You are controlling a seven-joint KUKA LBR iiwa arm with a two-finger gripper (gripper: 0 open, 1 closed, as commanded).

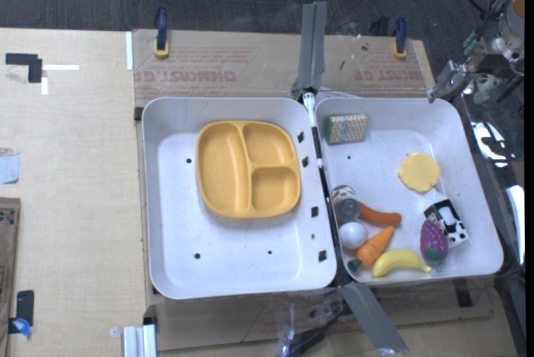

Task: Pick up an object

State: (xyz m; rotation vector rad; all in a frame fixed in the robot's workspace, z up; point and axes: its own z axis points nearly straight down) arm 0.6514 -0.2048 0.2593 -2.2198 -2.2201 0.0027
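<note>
The toy banana (pixel 400 263) appears light, rigid and slick; grasp across its curved middle; state of the gripper (pixel 453 78) cannot be told.

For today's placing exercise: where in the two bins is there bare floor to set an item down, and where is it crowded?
Left bin: bare floor below the yellow tray, and a strip to its left. Right bin: a bare patch between the sponge and the yellow disc. Crowded: the near edge, where can, ball, carrots, banana and grapes bunch.
</note>
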